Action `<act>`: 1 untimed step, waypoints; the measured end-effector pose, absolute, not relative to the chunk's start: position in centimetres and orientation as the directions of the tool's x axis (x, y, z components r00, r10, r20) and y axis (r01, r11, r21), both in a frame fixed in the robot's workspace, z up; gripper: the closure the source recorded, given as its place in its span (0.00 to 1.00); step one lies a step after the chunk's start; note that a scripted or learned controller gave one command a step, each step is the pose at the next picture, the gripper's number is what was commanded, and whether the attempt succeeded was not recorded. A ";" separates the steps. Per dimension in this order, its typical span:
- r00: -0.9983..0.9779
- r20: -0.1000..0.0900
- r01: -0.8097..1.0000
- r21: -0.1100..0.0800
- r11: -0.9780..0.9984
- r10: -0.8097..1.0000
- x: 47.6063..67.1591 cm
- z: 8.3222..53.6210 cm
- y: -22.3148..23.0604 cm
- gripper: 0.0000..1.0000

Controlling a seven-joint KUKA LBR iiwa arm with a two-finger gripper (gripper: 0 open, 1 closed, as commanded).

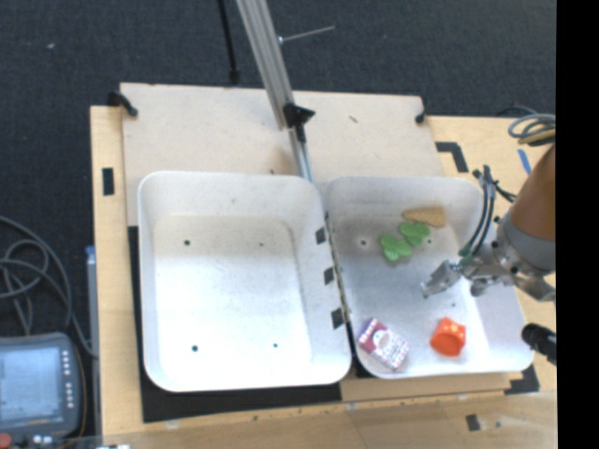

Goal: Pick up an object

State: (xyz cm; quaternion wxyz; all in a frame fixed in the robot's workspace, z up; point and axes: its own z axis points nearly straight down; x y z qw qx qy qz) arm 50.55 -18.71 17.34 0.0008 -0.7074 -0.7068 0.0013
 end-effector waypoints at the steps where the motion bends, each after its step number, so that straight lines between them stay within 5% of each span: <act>1: 0.003 -0.001 1.000 -0.002 -0.003 1.000 50.7 12.6 -17.9 0.00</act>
